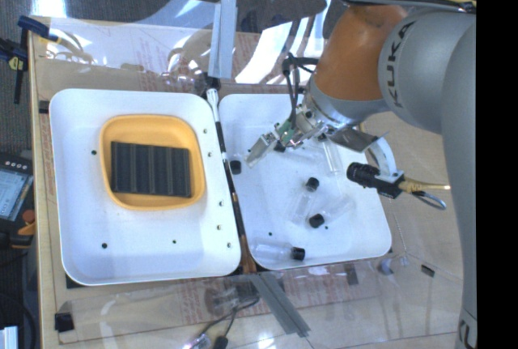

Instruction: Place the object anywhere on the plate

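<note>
A yellow plate (150,130) with a dark ridged centre lies in the left bin (81,234). Several small clear vials with black caps lie in the right bin (364,238): one (311,185) near the middle, one (317,219) below it, one (290,253) by the front wall, and a small black cap (235,166) by the divider. The gripper (267,145) hangs low over the upper left part of the right bin, pointing toward the divider, up and left of the middle vial. Nothing shows in its grasp.
The grey arm with its orange band (356,48) covers the right bin's far right corner. A black cylinder with a yellow cable (374,176) juts over the bin's right side. Clear plastic sheeting (186,23) rises behind both bins.
</note>
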